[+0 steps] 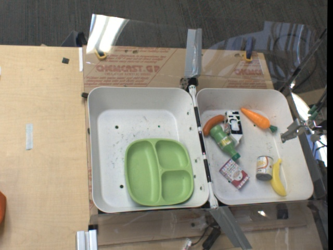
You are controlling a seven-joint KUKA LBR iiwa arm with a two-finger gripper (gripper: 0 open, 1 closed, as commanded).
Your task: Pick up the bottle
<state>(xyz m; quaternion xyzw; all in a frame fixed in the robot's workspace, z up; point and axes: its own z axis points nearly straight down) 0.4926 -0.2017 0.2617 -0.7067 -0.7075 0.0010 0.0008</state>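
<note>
You have the green bottle (225, 140) lying on its side in the right bin (296, 186), in that bin's upper-left part, close to the divider between the two bins. Its cap end points down and to the right. An orange-red sausage-shaped item (212, 124) curves just beside the bottle's upper-left end, touching or nearly touching it. A black-and-white carton (234, 122) lies just beside the bottle on its upper right.

Further right in the same bin you see a carrot (257, 119) lying at a slant, well apart from the bottle. Below the bottle sits a small pink packet (234, 172), near the cap end but apart from it. To the packet's right a small can (264, 167) lies next to a banana (278, 178), the two touching or nearly so.

In the left bin (104, 139) you have a green divided plate (158, 172) with three compartments, resting toward the lower right of that bin.

At the right edge of the view, over the right bin's rim, a grey metal part pokes in; this looks like the gripper (297, 130), well apart from the bottle. You cannot tell from here how its fingers are set, and nothing can be seen between them.

Both bins sit on a light wooden surface (41, 139).
</note>
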